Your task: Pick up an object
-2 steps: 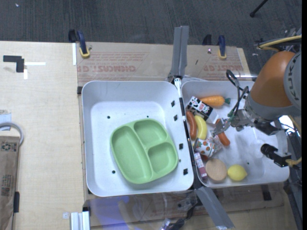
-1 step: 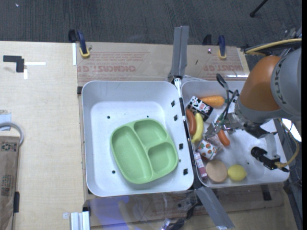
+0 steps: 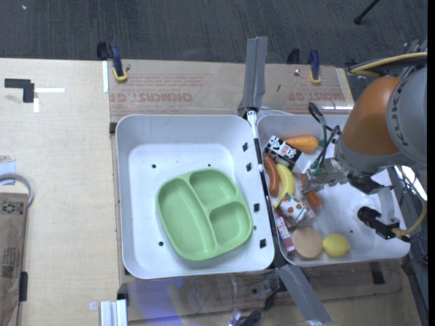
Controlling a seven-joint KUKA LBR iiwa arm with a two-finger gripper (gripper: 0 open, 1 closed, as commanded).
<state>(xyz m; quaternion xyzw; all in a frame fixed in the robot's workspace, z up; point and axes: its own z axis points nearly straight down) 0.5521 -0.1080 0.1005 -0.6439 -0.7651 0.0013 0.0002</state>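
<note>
The right bin (image 3: 353, 248) holds a pile of toy food along its left side: an orange carrot (image 3: 302, 142), a black-and-white carton (image 3: 281, 150), a red sausage (image 3: 272, 174), a yellow banana (image 3: 285, 181), a strawberry-print packet (image 3: 293, 210), a tan round piece (image 3: 307, 242) and a yellow lemon (image 3: 336, 244). My gripper (image 3: 317, 180) is lowered into this bin just right of the banana, over a small orange-red item (image 3: 312, 198). The wrist and its fittings cover the tips.
The left bin (image 3: 136, 168) carries a green three-compartment plate (image 3: 204, 213). A metal divider (image 3: 255, 80) runs up between the bins. A black block (image 3: 372, 219) juts from the arm over the right bin. A brown paper bag (image 3: 12, 250) lies at the far left.
</note>
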